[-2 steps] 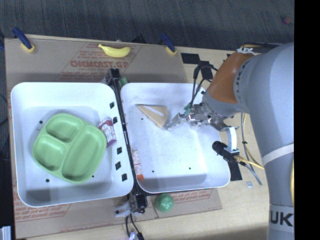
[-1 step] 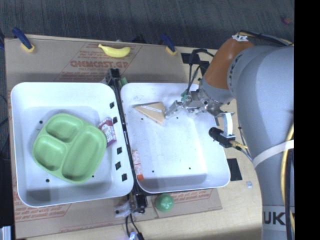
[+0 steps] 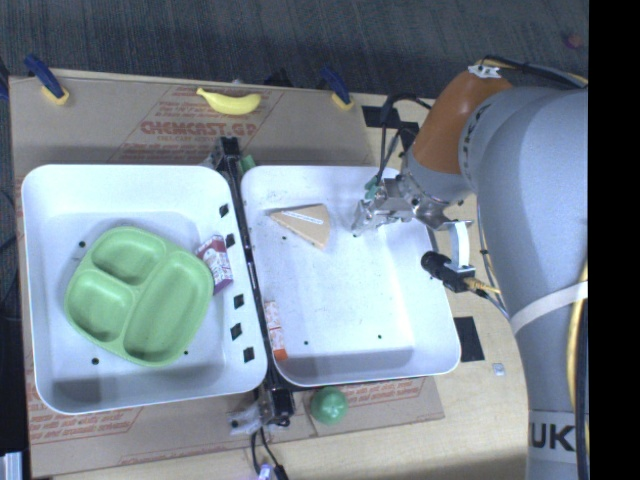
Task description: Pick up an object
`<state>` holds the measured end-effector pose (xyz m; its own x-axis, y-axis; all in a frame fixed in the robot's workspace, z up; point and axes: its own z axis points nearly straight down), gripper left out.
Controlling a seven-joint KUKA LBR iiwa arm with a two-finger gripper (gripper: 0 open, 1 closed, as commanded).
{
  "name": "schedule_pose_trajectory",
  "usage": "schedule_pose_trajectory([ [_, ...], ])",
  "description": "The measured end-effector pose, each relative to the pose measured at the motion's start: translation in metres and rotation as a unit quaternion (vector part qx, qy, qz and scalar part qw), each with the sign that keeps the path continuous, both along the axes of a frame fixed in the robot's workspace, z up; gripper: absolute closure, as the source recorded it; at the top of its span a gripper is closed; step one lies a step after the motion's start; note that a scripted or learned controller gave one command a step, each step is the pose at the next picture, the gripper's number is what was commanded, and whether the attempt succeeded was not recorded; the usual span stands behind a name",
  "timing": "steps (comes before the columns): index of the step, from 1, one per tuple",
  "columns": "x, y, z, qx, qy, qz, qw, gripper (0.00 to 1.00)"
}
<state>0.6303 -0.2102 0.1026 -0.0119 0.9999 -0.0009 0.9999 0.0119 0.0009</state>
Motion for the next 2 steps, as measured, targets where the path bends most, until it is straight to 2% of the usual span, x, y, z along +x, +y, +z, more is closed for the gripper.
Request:
schedule_pose_trajectory([
  [1, -0.093, 0.014, 0.124, -0.0002, 0.0, -0.004, 1.0, 1.0],
  [2, -0.132, 0.0, -0.011, 0.0009, 0.002, -0.003, 1.0, 1.0],
])
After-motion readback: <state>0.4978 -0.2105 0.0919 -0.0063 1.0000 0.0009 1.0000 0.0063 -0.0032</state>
